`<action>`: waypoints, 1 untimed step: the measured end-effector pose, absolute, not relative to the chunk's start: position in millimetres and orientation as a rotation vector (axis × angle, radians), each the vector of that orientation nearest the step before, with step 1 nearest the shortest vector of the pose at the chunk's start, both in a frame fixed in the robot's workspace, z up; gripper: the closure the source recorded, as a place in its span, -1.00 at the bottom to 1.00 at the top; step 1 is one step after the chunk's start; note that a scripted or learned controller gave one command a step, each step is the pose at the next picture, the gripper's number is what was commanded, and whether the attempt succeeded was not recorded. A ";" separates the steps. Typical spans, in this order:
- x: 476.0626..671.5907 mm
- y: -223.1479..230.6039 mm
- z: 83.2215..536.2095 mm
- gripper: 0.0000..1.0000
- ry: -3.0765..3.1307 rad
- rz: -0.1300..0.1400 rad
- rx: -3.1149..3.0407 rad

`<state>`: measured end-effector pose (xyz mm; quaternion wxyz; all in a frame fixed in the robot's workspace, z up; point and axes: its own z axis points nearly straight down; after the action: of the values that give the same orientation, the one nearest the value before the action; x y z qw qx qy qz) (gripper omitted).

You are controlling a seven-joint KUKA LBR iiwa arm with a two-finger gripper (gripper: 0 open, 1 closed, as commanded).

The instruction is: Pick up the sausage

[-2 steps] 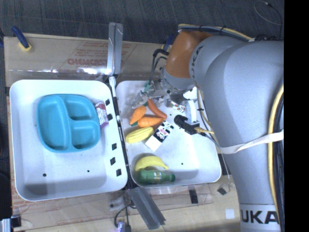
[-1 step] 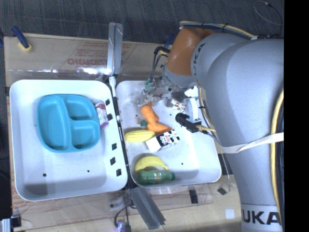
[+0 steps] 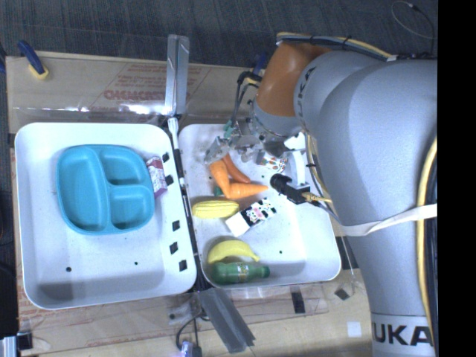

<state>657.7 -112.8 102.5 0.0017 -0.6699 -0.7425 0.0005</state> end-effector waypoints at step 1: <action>655.1 -159.8 93.7 -1.00 -2.301 -0.008 -2.132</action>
<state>655.1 -159.8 93.7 0.0023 -0.6797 -0.7334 -0.0025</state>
